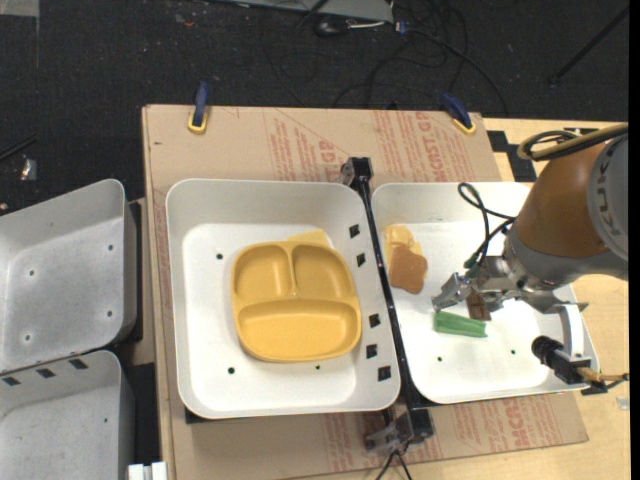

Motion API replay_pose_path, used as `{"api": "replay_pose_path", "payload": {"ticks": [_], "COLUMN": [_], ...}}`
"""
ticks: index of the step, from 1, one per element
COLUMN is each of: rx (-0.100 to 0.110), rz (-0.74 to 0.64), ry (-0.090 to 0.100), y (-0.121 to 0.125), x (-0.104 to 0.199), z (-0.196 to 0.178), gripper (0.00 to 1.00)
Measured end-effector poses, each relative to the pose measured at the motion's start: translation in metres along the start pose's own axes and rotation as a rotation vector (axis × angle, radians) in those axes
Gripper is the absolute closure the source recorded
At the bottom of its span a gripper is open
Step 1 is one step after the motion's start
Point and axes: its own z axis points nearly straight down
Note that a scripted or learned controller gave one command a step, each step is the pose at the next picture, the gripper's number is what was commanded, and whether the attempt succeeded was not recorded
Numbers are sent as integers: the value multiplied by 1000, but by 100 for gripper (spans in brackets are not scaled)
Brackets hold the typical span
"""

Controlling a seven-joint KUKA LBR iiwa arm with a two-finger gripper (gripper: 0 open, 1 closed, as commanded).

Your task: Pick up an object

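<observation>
In the right bin (440, 208) lie a green stick-shaped object (459, 324) and a tan, bear-like figure (404, 262) near the divider. My gripper (466, 296) hangs low over the bin floor, right above the green object's upper edge. Its fingers look spread, with nothing between them. The arm reaches in from the right, its orange band above the wrist. The tan figure lies apart from the gripper, to its left.
A yellow divided tray (296, 302) fills the middle of the left bin (190, 268). A black divider (375, 268) runs between the bins. Grey metal panels (60, 268) lie off the bench at left. Clamps hold the cardboard base at the back.
</observation>
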Motion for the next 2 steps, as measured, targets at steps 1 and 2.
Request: {"api": "replay_pose_path", "payload": {"ticks": [1, 2], "rx": [-5, -11], "rz": [1, -6], "ry": [-1, -2], "y": [1, 0], "x": [0, 9], "z": [-13, -72], "gripper": [100, 100]}}
